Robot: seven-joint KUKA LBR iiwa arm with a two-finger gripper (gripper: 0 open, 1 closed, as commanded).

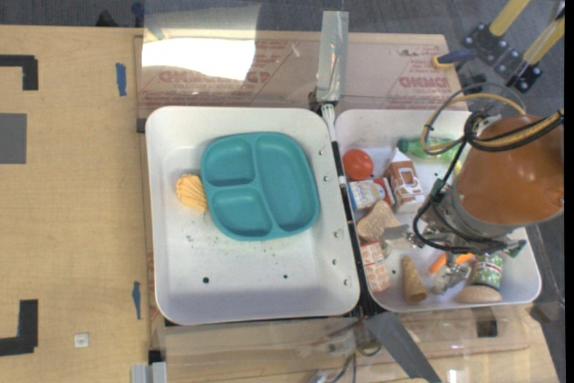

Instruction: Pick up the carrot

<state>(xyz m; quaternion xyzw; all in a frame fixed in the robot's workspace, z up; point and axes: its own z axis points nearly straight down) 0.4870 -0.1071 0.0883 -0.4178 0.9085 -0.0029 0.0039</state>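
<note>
Two white bins sat side by side on the desk. The left one held one teal divided plate with three compartments and one yellow shell-shaped piece. The right bin held one red tomato, one green item, two small cartons, one bread slice, one brown roll, one orange carrot and one small can, the rest hidden beneath one arm.
</note>
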